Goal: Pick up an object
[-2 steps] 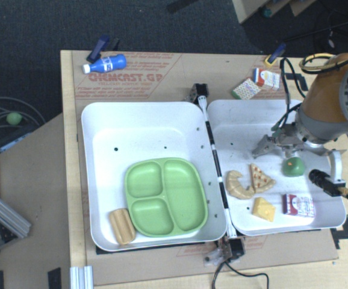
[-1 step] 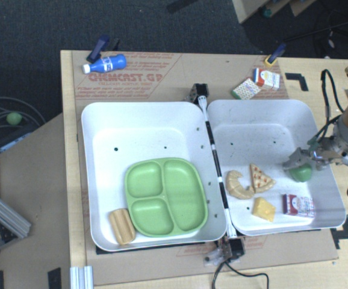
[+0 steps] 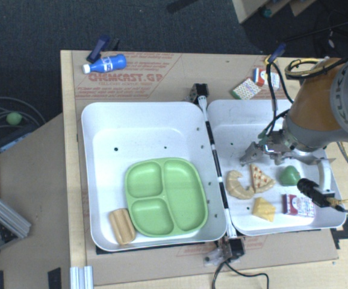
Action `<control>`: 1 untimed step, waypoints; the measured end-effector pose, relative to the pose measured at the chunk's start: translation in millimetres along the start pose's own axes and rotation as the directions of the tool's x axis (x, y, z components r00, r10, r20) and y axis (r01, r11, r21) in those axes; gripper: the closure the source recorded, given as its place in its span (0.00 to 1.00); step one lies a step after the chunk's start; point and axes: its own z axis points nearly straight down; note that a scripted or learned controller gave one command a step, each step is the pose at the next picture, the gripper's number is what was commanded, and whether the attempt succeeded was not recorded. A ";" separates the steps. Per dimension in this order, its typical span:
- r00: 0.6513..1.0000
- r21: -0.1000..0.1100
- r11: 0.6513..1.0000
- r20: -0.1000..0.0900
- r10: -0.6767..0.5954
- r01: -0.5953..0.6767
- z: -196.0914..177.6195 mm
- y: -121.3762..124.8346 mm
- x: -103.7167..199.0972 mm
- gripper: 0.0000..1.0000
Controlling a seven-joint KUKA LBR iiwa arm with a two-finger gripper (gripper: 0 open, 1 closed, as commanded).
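My gripper (image 3: pixel 259 153) hangs over the right bin (image 3: pixel 234 120), just above and to the left of a pizza slice (image 3: pixel 260 177). Beside the slice lie a curved pastry piece (image 3: pixel 239 186) on its left and a green rounded object (image 3: pixel 289 174) on its right. Nearer the front edge sit a yellow cheese wedge (image 3: pixel 263 209) and a red-and-white packet (image 3: pixel 298 205). Nothing shows in the gripper's grasp. The arm's grey body and orange band (image 3: pixel 315 101) cover the bin's far right part.
The left bin (image 3: pixel 138 125) holds a green divided plate (image 3: pixel 164 196) and a tan bread piece (image 3: pixel 121 226) at its front left. A blue-and-white bottle (image 3: pixel 105 64) and a small card (image 3: pixel 247 88) lie on the bench behind the bins. A black cable part (image 3: pixel 312 191) juts over the packet.
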 end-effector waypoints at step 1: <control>1.000 0.001 1.000 0.001 0.003 -0.003 30.5 -22.5 1.8 0.00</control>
